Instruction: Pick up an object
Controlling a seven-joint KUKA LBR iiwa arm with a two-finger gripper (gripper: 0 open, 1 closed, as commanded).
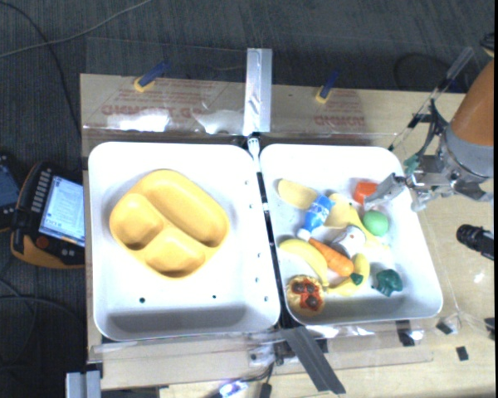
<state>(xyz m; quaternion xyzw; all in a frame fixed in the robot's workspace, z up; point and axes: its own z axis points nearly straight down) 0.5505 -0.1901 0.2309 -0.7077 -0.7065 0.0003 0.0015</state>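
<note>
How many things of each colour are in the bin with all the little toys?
Right bin by main colour, as far as the view lets me tell:
Yellow: 4
Orange or red: 2
Green: 2
Blue and white: 1
White: 1
Brown, speckled: 1
Total: 11

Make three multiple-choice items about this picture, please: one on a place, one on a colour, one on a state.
1. Where does the big yellow object lie?
A. left bin
B. right bin
C. bench

2. What colour is the ball near the right bin's far side?
A. blue
B. green
C. black

3. Where is the gripper?
A. above the right bin's far right corner
B. inside the left bin
C. on the carrot

Answers: 1 A, it fills that bin's middle. 2 B, it looks plainly green. 3 A, the arm ends there.
</note>
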